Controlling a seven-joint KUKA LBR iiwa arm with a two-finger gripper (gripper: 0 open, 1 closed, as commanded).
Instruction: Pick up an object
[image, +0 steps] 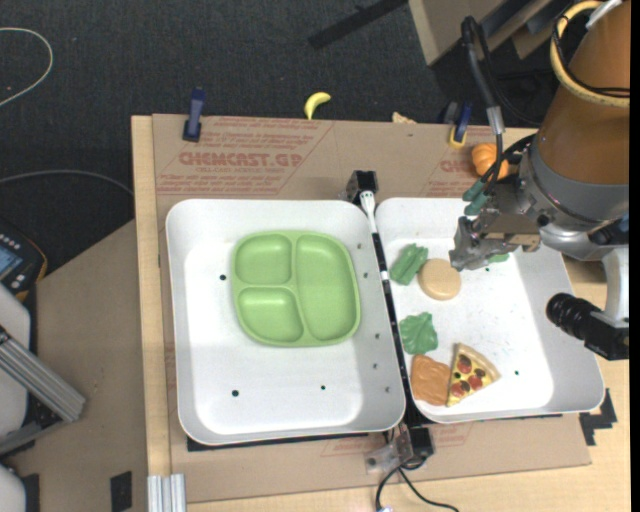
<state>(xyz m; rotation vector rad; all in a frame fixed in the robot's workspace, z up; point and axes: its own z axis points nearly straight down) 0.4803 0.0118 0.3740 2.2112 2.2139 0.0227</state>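
The right bin (530, 340) holds several toy foods: a round tan cookie (439, 279), a green leafy piece (408, 263) to its left, another green piece (418, 332) lower down, a pizza slice (470, 373) and an orange-brown piece (430, 380) at the front. My gripper (478, 250) hangs over the bin's back part, just right of and above the cookie. A bit of green shows under its right side. Nothing is visibly held.
In the left bin (200, 380) lies a green divided plate (296, 287). A yellow banana (316, 103) and an orange ball (484, 157) rest beyond the bins. Blue clamps (194, 113) hold the cardboard at the back. A black device (590, 322) juts in at the right.
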